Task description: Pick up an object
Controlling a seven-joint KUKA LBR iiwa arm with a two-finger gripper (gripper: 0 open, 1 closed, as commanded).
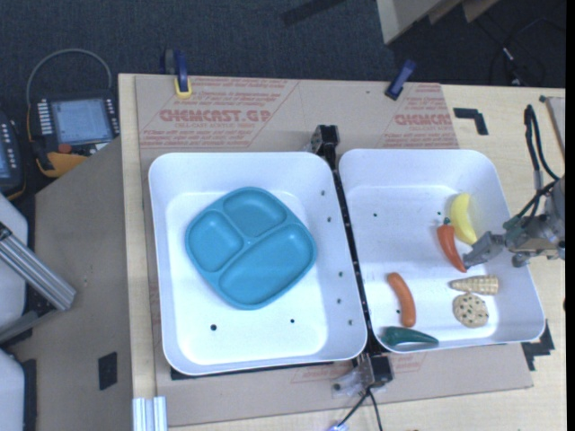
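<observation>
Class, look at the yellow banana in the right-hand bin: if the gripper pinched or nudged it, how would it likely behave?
The banana looks smooth and glossy, so it may slip between fingers. Its curved, rounded body would probably rock or spin when nudged. It lies beside the red pepper, so a push might shift both.

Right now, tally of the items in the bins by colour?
Blue: 1, plate
Yellow: 1, banana
Red/orange: 2, pepper, sausage
Tan: 2, cone, cookie
Green: 1, pod
Total: 7
</observation>
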